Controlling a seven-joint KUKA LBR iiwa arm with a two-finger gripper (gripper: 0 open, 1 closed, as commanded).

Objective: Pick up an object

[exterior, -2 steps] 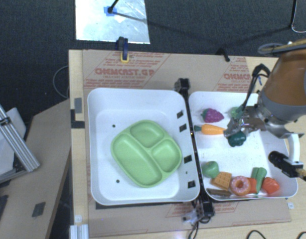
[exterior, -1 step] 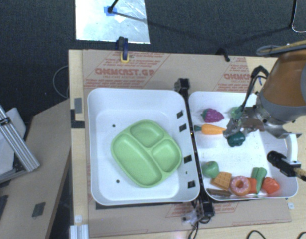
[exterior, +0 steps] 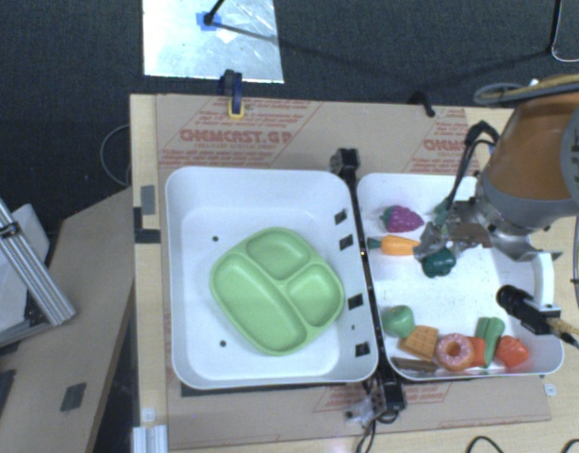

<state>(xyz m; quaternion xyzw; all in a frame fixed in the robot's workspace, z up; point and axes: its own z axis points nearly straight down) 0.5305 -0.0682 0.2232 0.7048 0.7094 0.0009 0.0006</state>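
- The gripper (exterior: 438,250) is low over the right bin (exterior: 478,295), just above a dark green toy (exterior: 438,263) — whether it grips it I cannot tell.
- Just beside it lie a carrot (exterior: 397,245) and a purple fruit (exterior: 401,219).
- The left bin (exterior: 195,253) holds a green divided plate (exterior: 275,291).
- More toy food — a pink donut (exterior: 454,350) among it — lies along the right bin's near edge.

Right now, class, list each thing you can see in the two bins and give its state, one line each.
Green divided plate: flat in left bin, nothing on it.
Purple toy: loose, right bin.
Carrot: lying flat.
Dark green toy: directly at the tool.
Donut: lying among toys at the near edge.
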